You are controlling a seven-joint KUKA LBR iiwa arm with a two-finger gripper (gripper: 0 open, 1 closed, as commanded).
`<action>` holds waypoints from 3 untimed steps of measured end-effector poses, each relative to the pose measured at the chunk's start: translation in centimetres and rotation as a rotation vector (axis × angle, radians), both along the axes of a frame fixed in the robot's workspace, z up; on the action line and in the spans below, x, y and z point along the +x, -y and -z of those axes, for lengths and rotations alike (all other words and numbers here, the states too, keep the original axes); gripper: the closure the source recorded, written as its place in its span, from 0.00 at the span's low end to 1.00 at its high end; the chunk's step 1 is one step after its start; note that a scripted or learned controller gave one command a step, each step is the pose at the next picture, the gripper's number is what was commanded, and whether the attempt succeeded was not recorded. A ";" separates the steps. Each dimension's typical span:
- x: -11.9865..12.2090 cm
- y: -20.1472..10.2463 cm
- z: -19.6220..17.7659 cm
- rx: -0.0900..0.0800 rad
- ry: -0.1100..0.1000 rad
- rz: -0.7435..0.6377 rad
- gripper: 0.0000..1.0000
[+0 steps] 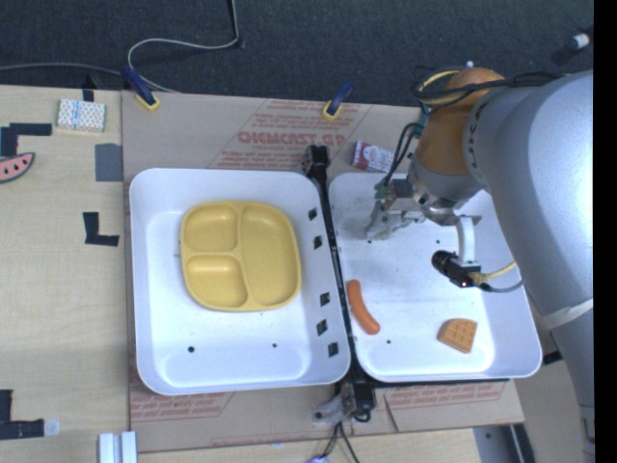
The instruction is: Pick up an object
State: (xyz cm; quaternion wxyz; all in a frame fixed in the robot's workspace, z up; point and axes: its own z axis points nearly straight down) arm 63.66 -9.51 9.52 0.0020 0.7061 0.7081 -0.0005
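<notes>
Grey arm with orange band reaches in from the right; its two-finger gripper (384, 222) hangs low over the upper left part of the right-hand shallow white bin (501, 360), over bare floor near the divider. Whether its tips are apart or together I cannot tell from this slant, and nothing shows between them. Candidates for the pick, both in that bin: a small orange sausage-shaped toy (362, 307) lying near the left wall, well below the gripper, and a tan waffle-like square piece (458, 335) nearer the bottom right corner. Left-hand white bin (154, 355) carries a yellow three-compartment plastic plate (240, 256), flat and wide, a poor fit for a narrow two-finger grasp by my reckoning. Judgement: step in hand is the approach, no object yet taken. To do it well, shift toward the sausage, the nearer piece, centre over its middle, and turn the wrist so the closing line crosses its short axis. It lies close to the bin wall, so leave room on that side. Descend straight, close, lift slowly.
</notes>
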 end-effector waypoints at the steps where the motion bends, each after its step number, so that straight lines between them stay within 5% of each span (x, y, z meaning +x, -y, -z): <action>1: 0.0 0.0 0.0 -0.001 0.000 0.000 0.00; 2: 0.0 0.0 -0.9 -0.001 -0.001 -0.001 1.00; 3: 0.0 0.0 -1.9 -0.003 -0.002 -0.001 1.00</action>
